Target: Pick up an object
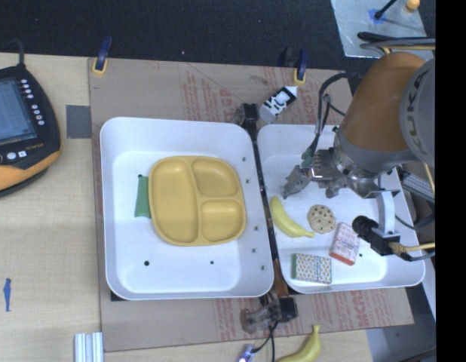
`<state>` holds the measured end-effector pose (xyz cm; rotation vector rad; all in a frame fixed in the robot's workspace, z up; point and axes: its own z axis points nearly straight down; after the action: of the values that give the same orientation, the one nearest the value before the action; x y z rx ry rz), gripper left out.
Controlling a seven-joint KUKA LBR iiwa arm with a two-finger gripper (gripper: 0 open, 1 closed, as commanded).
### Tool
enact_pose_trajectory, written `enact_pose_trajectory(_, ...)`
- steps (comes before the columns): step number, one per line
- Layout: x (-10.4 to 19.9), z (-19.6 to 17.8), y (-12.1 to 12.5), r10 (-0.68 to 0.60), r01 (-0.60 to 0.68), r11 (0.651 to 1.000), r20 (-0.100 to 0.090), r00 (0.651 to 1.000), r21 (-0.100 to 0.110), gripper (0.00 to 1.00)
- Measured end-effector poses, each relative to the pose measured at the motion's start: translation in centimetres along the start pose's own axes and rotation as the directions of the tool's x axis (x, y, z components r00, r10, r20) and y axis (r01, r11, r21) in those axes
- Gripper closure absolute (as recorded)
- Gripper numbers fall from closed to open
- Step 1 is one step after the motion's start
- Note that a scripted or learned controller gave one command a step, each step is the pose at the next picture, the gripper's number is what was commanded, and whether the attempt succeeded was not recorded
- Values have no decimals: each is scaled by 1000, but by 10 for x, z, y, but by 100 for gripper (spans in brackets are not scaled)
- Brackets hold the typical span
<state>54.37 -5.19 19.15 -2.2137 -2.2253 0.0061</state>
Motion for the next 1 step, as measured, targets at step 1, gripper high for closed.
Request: enact_pose_trajectory(1,13,0,-7,0,0,1000,0,1000,1,0)
